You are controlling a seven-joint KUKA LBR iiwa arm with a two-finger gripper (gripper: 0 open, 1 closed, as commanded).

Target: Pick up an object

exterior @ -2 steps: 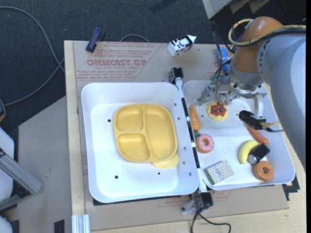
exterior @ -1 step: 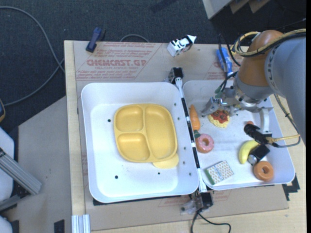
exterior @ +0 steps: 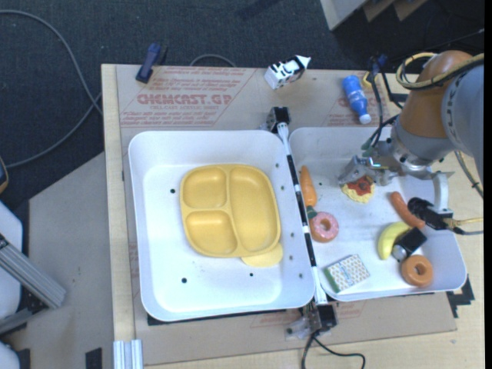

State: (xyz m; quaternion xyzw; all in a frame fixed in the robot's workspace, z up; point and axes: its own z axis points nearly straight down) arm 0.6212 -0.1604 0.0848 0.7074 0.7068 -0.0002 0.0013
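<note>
the bench carries two shallow white bins side by side, with brown protective paper printed in red showing along its far edge. the left bin holds a yellow divided plate with three compartments, sitting near the bin's middle, a yellow flat piece peeking out from under its near right corner. the right bin holds the small things. the grey arm with its orange band comes in from the right and bends down over the far part of this bin, and the gripper sits low just above a small yellow-and-red toy piece — how the jaws stand cannot be told from this slant, and nothing can be seen clamped between them. along the left wall of the right bin lies an orange carrot-like toy, and just near of it a pink-iced doughnut. toward the near left corner lies a flat patterned card or packet. on the right side, a red sausage lies at a slant, a banana sits near of it beside a black block, and a brown doughnut rests close to the near rim. beyond the bins, on the bench, lie a blue bottle, a black-and-white carton and a blue clip.
</note>
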